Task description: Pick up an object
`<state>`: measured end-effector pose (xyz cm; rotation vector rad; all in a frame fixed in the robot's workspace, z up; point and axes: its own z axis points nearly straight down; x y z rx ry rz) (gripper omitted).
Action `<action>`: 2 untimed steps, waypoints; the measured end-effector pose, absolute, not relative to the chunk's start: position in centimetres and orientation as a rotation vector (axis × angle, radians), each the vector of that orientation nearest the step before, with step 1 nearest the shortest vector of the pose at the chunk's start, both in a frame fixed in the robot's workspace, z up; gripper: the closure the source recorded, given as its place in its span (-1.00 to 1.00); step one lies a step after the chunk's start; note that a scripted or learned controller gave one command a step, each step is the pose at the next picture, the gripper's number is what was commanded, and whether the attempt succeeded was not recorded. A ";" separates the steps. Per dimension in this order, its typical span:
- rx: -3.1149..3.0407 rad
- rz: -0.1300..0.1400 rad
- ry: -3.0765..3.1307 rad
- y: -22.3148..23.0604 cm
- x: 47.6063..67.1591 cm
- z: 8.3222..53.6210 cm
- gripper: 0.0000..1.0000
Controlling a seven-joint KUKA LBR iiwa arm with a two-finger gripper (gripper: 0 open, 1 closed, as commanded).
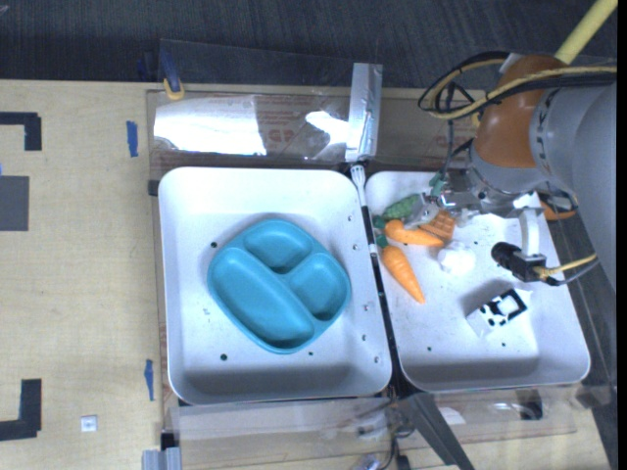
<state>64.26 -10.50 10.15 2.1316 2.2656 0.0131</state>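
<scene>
Grey arm reaches leftward, its tool low over the carrots, grip state unclear.

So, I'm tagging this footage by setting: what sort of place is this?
Most likely a robotics lab bench for pick tests: two white bins side by side, toy carrots and a blue divided plate as props, with the arm's gripper reaching in.
</scene>
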 end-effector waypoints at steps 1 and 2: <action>2.131 0.015 2.267 -10.4 64.3 11.3 1.00; 2.133 0.014 2.269 -10.4 64.2 11.2 -1.00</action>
